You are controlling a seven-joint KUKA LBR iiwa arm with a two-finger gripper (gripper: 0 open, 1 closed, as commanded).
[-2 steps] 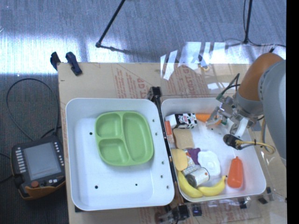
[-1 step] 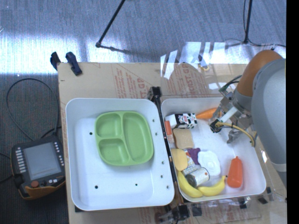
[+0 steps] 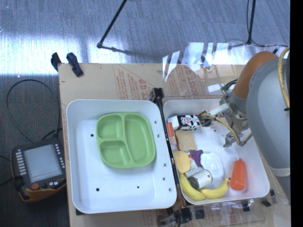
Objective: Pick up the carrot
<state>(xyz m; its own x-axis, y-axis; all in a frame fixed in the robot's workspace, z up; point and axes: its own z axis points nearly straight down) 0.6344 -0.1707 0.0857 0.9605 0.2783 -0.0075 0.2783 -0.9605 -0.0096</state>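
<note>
Orange Carrot Lies Untouched in the Right Bin

Orange and tapered, the plastic carrot lies near the front right corner of the right-hand shallow white bin, its narrow end pointing toward the back. Just beside it on the left sits a white rounded lump, and a curved yellow banana rests along the bin's front wall with a small silver can touching it. Further back in the same bin are a tan slice of toast and a black-and-white cow-patterned carton.

Grey and bulky, the arm comes in from the right, its orange band showing above the wrist. The wrist bends down over the back right part of the right bin, with yellow cables looping around it. Its tool hangs above bare white bin floor, well apart from the carrot and behind it. Whether the tool is wide or narrow cannot be told at this size; nothing is visibly gripped in it.

The left-hand shallow white bin holds a light green divided plastic plate with three compartments. Both bins rest on a brown cardboard-covered tabletop.
</note>
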